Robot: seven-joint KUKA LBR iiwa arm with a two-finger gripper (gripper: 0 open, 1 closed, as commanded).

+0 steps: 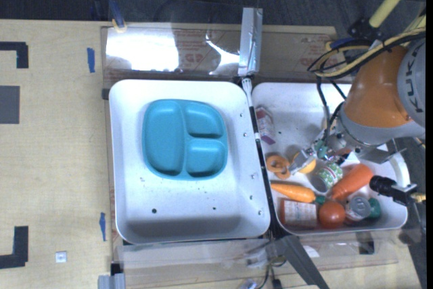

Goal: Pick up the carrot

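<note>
**Arm hanging over the crowded right bin, carrot lying just below**

The arm (382, 95) is reaching in from the right, its orange band showing bright above the wrist, and the pincer (323, 151) is hanging over the middle of the right bin (298, 101). Whether it is spread or pressed together I cannot tell; clutter and cabling are masking the tips.

The carrot (293, 192) is lying on the bin floor toward the near wall, long axis running left to right, just below the pincer and apart from it. Nothing is sitting in the pincer's grip that I can make out.

Around the carrot things are crowding in. An orange ring (277, 164) is lying just above its left end. A second, fatter carrot (353, 180) is slanting up to the right, just beside a tomato (331, 213). A can (299, 212) is lying on its side right under the carrot, against the near wall.

Over in the left bin (128, 199), a blue tray (184, 139) with three compartments is sitting flat, well apart from the action. Both bins are resting side by side on the worktop (51, 145).
</note>
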